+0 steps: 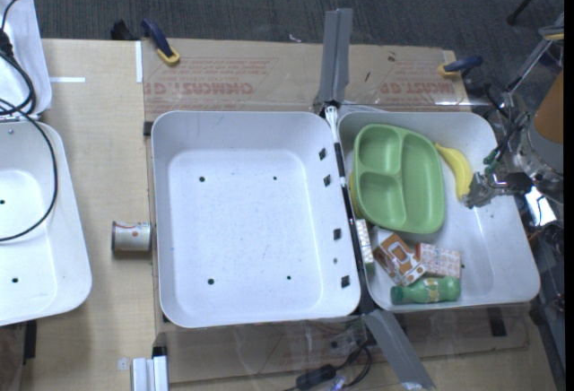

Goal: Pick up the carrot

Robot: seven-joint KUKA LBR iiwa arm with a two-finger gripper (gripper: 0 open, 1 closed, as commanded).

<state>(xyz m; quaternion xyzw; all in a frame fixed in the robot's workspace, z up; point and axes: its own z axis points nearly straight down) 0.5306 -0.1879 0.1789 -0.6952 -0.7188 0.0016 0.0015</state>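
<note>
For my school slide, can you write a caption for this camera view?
Robot hand beside a banana and green plate in the right bin.

One fixed camera, mounted above the desk (99,156), looking down at a slant. Far edge of desk and dark floor lie at frame top; near edge at bottom. Distance moderate: both white bins fit whole, left bin (242,308) near frame centre, right bin (502,264) toward the right side. Arm (547,134) comes in at right edge, partly cut off by frame.
</note>
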